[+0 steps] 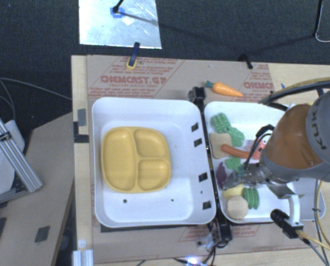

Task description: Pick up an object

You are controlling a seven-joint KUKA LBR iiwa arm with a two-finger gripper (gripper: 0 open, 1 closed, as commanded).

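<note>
We read "CHEMCAST GP" in red on the brown board [133, 77] behind the bins. In the right bin [238, 111], toy foods crowd together under the arm [298, 143]. The red sausage [234, 151] lies slanting, left to right. We cannot tell about the gripper [248, 173]. The left bin [148, 107] holds a yellow tray [136, 159] with room around it.

dark carpet floor [32, 21], shiny metal sheet [119, 14], brown bench [170, 73]
</note>
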